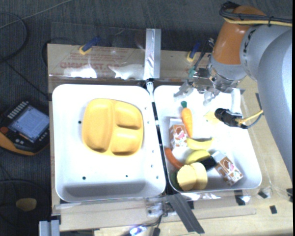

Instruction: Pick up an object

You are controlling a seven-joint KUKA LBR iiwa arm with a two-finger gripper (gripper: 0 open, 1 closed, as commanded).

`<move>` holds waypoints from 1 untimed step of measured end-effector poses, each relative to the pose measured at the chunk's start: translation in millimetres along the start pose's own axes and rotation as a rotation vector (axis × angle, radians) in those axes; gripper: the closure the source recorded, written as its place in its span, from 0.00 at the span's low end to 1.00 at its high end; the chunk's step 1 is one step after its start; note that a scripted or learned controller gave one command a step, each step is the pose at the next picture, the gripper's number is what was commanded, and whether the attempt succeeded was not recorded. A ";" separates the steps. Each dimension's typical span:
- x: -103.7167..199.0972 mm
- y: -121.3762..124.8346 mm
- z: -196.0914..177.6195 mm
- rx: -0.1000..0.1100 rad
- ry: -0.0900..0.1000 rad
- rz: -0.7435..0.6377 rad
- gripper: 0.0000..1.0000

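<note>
The tool (195, 93) hung over the back of the right bin (245, 141), its two fingers spread wide with nothing between them. That placed the job at the approach step: no object had been picked, and the choice of target looked still open.

The nearest candidate was the carrot (187, 121), lying just in front of the tool and a little below it, its green tip toward the fingers. Past it, further from the tool, sat a small printed carton (177, 136), a banana (200, 143), a pale green piece (198, 156) and two yellow rounds (191, 176) packed close together. A second carton (229, 169) lay toward the near right corner, touching a dark object beside it.

The next move would likely call for lowering the tool straight onto the carrot and turning the wrist so the fingers straddled its narrow width, not its length. The carrot stood slightly apart from the pile, which should make it easier to take than the crowded pieces.

Off to the tool's far side, the left bin (64, 171) held a yellow divided tray (112, 127). Both bins rested on a wooden worktop (59, 53) with a clear plastic sheet (103, 60) at its back edge. The floor was dark carpet, with a handheld controller (23, 127) lying on it well away from the tool.
</note>
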State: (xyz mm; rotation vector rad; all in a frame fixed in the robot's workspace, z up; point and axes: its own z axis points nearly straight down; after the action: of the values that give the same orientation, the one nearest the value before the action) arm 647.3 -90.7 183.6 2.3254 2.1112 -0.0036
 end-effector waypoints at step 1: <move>-21.5 -3.2 90.3 0.000 0.002 -0.121 0.00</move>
State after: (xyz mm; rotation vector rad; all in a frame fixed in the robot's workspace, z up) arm 641.9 -112.0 93.3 2.1953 2.2488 -0.0008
